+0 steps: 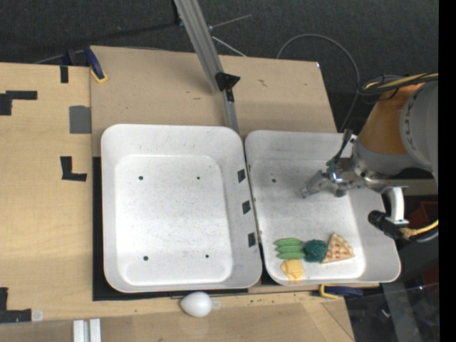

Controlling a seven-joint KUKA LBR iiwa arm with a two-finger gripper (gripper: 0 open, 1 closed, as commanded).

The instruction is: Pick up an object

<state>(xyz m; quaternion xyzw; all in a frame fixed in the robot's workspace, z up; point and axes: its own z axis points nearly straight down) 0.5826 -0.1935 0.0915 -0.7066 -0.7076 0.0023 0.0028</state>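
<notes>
Several small toy foods lie at the near edge of the right bin (pixel 285 155): a green pea pod (pixel 288 246), a dark green broccoli piece (pixel 315 249), a pizza slice (pixel 338 249) and a yellow piece (pixel 292 268). My gripper (pixel 318 184) hangs over the middle of the right bin, above and behind the toys, pointing left. Nothing shows between its fingers.
The left bin (pixel 171 205) sits beside the right one. A white egg-shaped object (pixel 196 304) rests on the bench just in front of the left bin. A grey metal pole (pixel 203 41) slants in from the top. The arm (pixel 399 130) enters from the right.
</notes>
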